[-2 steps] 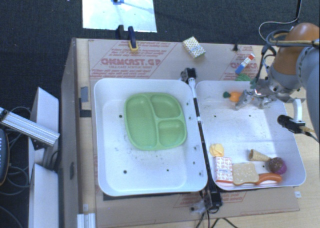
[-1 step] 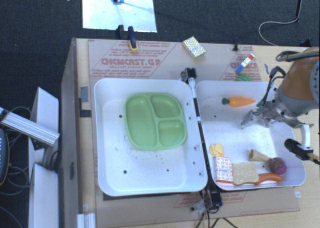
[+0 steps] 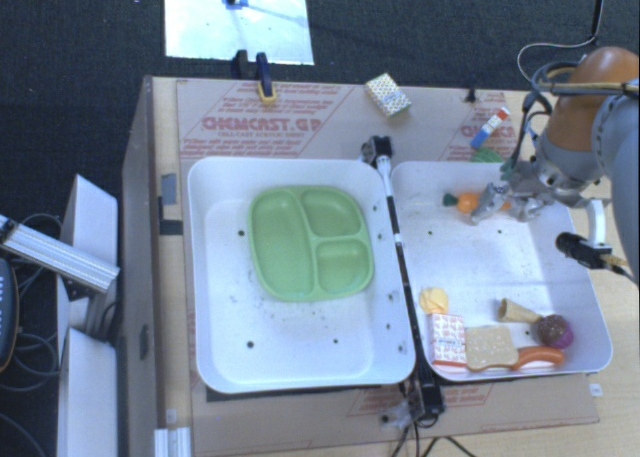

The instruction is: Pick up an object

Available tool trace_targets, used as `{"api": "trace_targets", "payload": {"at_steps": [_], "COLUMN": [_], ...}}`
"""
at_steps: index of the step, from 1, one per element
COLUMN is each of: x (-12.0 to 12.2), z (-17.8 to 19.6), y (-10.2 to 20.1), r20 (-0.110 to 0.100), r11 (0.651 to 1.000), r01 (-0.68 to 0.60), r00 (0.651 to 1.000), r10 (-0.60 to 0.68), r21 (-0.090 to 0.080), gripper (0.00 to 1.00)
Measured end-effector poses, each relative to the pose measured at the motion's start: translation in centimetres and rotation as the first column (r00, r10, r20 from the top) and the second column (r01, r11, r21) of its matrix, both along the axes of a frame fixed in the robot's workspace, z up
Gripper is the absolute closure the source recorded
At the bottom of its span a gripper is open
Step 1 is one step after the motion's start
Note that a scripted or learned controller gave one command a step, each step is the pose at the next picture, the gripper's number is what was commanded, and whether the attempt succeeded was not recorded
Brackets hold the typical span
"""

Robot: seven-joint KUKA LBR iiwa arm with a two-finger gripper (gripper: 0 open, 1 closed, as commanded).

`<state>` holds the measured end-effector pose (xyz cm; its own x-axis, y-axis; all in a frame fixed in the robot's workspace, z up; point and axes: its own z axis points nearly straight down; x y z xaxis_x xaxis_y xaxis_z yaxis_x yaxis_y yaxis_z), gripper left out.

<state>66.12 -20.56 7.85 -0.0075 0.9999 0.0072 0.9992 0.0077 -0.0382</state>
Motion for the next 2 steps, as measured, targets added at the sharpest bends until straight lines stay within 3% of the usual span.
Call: {"api": "trace_targets", "payload": {"at_steps": [1, 2], "x": [0.12, 0.12], "z": [1.03, 1.02], "y": [0.07, 0.08], "r20": [0.001, 0.001], "r11": [1.0, 1.0], "r01": [-0.002, -0.003], "r00": [1.0, 1.0], "r10": [0.002, 0.003], "r21": [0.001, 0.001], "gripper": [1.0, 0.0]}}
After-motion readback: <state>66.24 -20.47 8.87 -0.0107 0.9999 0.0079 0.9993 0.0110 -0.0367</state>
